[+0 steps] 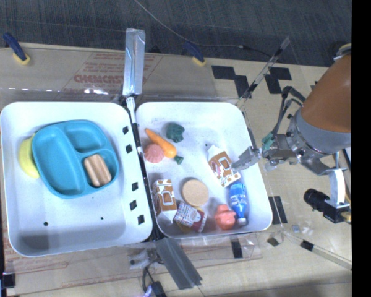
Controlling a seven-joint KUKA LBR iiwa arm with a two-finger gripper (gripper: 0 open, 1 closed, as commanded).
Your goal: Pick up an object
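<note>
My gripper hangs at the right rim of the right bin, just right of a small white and orange carton; nothing shows in its grasp. Also in this bin lie an orange carrot, a green broccoli piece, a pink round fruit, a tan disc, a blue bottle, a second small carton, a red packet and a red fruit.
The left bin holds a blue divided plate with a brown sausage-like piece in one compartment, and a yellow banana by the plate's left side. The arm's orange band is right of the bins.
</note>
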